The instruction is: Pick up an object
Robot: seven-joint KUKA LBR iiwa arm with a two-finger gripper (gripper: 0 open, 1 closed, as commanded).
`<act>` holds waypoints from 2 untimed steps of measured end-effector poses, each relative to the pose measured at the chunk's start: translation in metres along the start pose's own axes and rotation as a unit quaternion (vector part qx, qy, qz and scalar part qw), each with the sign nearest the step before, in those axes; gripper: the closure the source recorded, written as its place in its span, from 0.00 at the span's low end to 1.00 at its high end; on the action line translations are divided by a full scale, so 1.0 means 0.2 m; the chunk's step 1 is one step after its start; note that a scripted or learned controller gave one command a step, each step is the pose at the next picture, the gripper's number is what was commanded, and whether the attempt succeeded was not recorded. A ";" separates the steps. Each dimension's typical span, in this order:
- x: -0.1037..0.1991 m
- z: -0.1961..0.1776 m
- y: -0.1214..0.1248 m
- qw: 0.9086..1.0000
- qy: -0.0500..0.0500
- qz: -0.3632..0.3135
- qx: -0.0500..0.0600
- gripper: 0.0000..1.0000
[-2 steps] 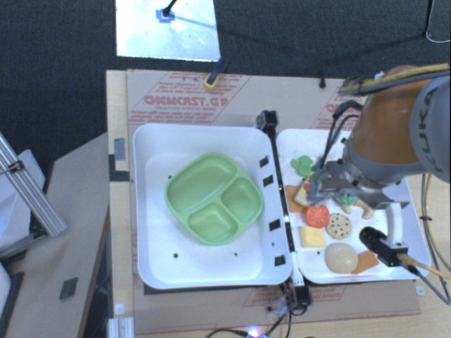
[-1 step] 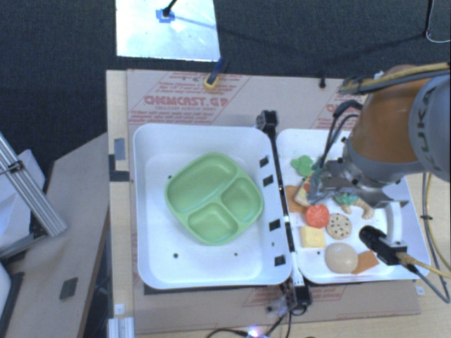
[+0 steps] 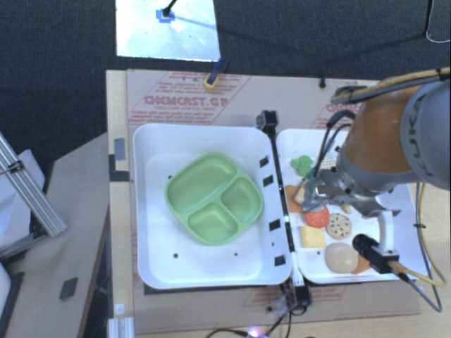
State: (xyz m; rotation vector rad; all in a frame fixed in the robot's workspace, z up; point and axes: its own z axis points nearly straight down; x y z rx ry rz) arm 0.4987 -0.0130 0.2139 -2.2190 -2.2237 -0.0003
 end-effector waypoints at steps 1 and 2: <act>-0.03 -0.01 0.02 1.000 0.000 0.001 -0.001 1.00; 0.03 -0.10 0.03 1.000 0.000 -0.002 -0.002 1.00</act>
